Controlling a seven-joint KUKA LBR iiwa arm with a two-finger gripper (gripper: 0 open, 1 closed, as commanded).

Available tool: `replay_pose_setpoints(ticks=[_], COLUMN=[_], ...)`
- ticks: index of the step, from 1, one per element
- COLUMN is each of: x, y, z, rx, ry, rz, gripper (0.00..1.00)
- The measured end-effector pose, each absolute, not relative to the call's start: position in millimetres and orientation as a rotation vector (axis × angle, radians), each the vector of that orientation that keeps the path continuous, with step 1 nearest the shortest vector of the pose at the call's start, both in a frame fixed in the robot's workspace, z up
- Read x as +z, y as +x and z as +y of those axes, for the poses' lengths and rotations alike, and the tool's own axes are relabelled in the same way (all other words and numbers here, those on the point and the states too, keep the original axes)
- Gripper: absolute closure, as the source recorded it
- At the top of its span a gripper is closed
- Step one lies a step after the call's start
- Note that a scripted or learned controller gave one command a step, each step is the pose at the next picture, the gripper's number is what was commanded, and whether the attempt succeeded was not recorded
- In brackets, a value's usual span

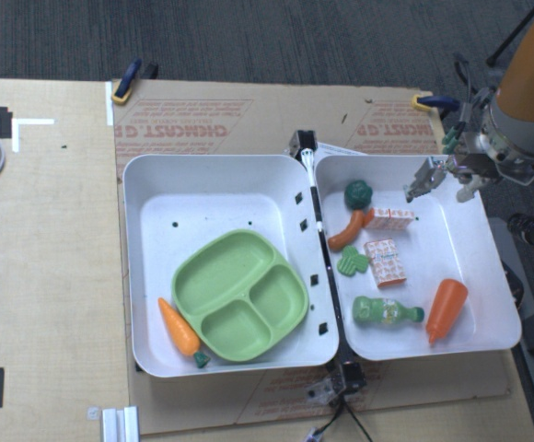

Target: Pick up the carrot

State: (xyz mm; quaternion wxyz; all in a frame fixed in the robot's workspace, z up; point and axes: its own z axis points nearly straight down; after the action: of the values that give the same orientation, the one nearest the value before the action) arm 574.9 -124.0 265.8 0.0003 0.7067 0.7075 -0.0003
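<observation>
Carrot [179, 328] beside green tray [239, 295]; carton print unreadable.

We see a dark grey carpet floor [249, 26] at the top. Below it sits a light wooden bench [46, 274]. Brown cardboard [212, 122] lies flat on the bench.

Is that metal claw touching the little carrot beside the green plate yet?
Apart. The camera view shows the gripper above the right bin's far edge, while the carrot lies in the left bin beside the green tray.
</observation>
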Motion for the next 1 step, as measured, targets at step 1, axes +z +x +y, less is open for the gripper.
replay_pose_setpoints(ticks=[1], x=[191.7], y=[584.6], z=[-59.1], rx=[-0.004], ry=[2.510], rz=[1.893], gripper=[0.00])
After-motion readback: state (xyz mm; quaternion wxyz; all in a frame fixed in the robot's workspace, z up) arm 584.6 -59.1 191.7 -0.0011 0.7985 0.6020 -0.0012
